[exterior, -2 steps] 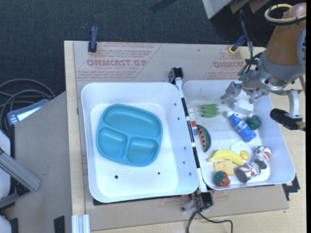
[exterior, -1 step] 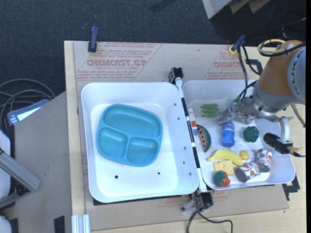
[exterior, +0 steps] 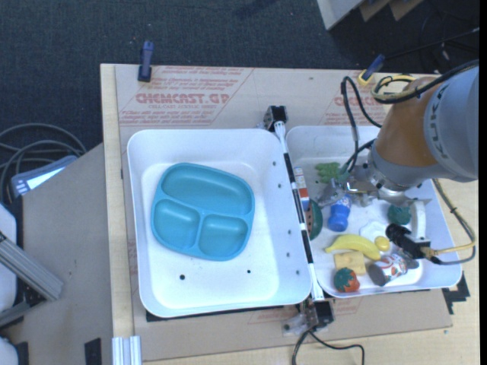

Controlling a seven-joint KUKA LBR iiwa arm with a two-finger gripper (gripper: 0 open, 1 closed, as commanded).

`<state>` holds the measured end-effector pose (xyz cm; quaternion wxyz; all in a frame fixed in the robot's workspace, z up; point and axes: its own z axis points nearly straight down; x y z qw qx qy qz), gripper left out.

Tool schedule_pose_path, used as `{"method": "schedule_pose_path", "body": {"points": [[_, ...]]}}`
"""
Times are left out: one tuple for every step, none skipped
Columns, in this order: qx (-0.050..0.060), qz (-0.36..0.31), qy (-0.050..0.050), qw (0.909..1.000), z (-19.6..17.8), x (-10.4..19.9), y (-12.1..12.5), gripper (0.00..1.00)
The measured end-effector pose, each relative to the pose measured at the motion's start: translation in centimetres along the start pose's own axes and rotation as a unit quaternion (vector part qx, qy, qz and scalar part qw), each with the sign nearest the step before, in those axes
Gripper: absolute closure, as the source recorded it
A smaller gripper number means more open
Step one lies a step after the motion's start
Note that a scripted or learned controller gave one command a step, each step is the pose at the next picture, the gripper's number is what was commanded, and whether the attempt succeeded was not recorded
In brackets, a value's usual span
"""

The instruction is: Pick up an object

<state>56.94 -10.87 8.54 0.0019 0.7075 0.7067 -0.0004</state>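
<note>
camera view:
arm (exterior: 426, 131): grey with an orange band, reaching in from the right and bent low over the right bin (exterior: 449, 272), which looks like the approach for a pick.
claw (exterior: 364, 191): down among the toys just above the blue bottle; whether it is open or closed, i cannot tell, since the wrist hides it.
blue bottle (exterior: 338, 215): smooth plastic, rounded, lying nearest the claw, so likely the object aimed at; not seen gripped.
banana (exterior: 356, 243): glossy yellow, curved, just below the blue bottle.
green toy (exterior: 329, 171): leafy, matt, just above the blue bottle by the bin's far wall.
red and green ball (exterior: 348, 280): round, below the banana near the bin's near rim.
left bin (exterior: 144, 226): shallow white plastic, well left of the blue bottle, there to receive things.
blue tray (exterior: 202, 211): smooth, rounded, three compartments, lying flat in the left bin.
surface (exterior: 190, 97): pale printed board under both bins.
</note>
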Motion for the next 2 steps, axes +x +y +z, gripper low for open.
{"method": "schedule_pose_path", "body": {"points": [[0.000,0.000,0.001,1.0000,-0.9,0.1,0.0,1.00],[0.001,-0.001,0.002,1.0000,-10.0,6.9,0.2,1.00]]}}
